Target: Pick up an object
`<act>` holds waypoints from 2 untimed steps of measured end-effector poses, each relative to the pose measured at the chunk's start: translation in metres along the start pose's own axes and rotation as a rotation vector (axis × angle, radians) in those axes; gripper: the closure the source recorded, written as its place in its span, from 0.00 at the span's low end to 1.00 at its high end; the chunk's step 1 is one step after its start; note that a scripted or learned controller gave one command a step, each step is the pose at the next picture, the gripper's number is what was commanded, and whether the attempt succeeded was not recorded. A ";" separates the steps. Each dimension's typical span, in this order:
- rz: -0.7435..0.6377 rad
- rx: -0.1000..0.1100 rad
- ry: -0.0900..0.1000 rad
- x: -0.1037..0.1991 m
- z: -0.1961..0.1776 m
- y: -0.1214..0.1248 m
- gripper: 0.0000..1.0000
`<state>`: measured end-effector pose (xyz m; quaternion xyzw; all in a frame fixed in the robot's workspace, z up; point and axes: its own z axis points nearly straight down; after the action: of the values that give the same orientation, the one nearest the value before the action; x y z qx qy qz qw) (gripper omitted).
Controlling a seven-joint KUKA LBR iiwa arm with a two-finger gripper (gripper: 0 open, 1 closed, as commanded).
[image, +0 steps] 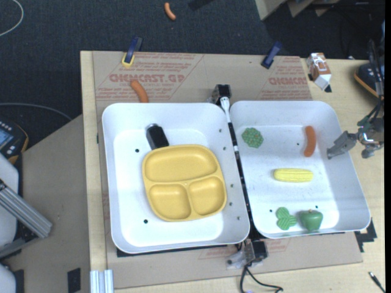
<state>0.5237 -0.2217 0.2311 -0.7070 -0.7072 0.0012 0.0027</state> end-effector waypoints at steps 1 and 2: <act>0.000 0.000 0.000 0.003 0.043 -0.002 0.00; 0.001 0.001 0.001 0.014 0.096 -0.001 0.00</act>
<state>0.5219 -0.2070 0.1352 -0.7072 -0.7070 0.0011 0.0037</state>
